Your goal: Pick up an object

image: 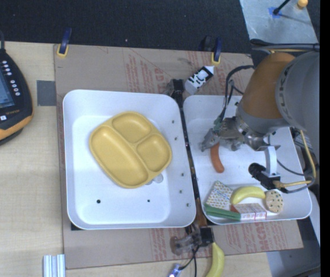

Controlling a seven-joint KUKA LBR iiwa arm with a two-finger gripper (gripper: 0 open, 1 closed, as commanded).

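My gripper (219, 145) hangs low in the right bin (292, 154), near its left wall, and its fingers (204, 145) stand open. An orange sausage-shaped piece (217, 160) lies on the bin floor just below it, with its upper end between the fingertips. At the bin's front edge lie a yellow banana (247, 194), a round speckled cookie (274, 201), a pale patterned square (218, 195), a green stick (221, 213) and a red-and-white packet (250, 214).
The left bin (78, 206) holds a yellow divided plate (130, 148). A pendant with a screen (0, 100) rests on the bench at far left. A second banana (215, 261) lies outside the bins at the front. The arm's body (280, 91) covers the right bin's back right.
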